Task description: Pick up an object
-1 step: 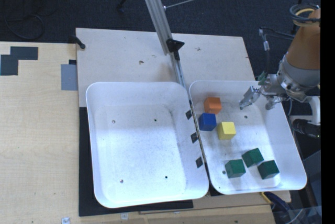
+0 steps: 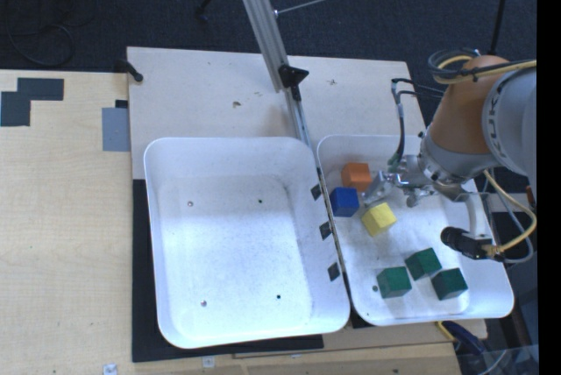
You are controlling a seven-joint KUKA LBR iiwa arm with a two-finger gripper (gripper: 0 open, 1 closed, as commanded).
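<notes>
two shallow white bins side by side on the pale surface: left bin at centre frame, right bin toward the right. in the right bin: orange block at its upper left, blue block just below it, yellow block tilted just right of the blue one. three green blocks clustered near the bin's lower edge, well apart from the rest. grey arm (orange band above the wrist) reaching in from the right. claw low over the right bin, just right of the orange block, above the yellow one; too small and blurred to tell how far open, nothing seen between its fingers.
</notes>
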